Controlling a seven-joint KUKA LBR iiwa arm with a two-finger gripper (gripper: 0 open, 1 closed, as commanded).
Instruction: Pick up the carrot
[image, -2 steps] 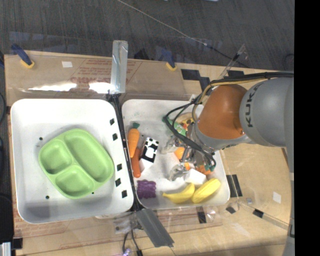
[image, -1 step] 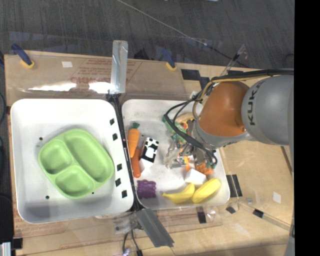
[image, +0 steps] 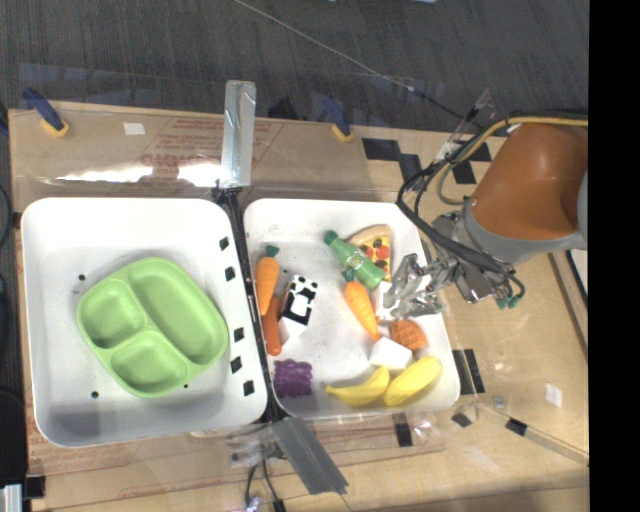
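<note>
Two carrots lie in the right bin (image: 300, 212). One carrot (image: 360, 308), orange with a green top, lies near the bin's middle, pointing down and to the right. A second carrot (image: 266, 281) lies along the left wall. My gripper (image: 410, 292) hovers just right of the middle carrot, over the bin's right side. It is open with nothing between its fingers. The grey arm with its orange band (image: 530, 180) reaches in from the right.
Around the middle carrot are a green bottle (image: 349, 256), a pizza slice (image: 376, 243), a black-and-white block (image: 299, 298), an orange piece (image: 408, 333), a white cube (image: 389, 352), a banana (image: 361, 388) and purple grapes (image: 293, 376). The left bin holds a green divided plate (image: 152, 325).
</note>
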